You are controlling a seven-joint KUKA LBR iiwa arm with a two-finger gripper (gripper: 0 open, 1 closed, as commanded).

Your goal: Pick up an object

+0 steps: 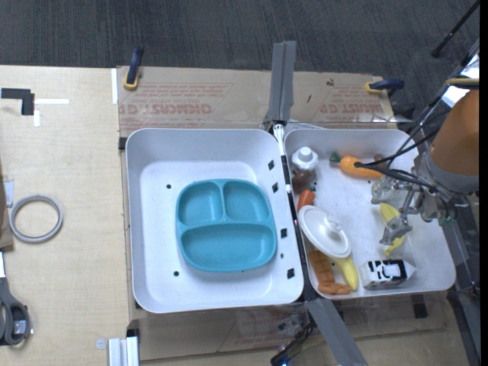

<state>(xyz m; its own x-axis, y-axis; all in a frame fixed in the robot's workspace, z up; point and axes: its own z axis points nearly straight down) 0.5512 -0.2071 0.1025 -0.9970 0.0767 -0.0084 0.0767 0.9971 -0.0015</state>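
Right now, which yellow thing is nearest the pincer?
The yellow piece right at the pincer, by the right bin's right wall; the banana lies farther left, near the front.

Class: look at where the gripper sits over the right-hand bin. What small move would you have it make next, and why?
Probably lower straight down a little. The gripper sits over a yellow object near the right bin's far side, with the carrot and white lid well apart.
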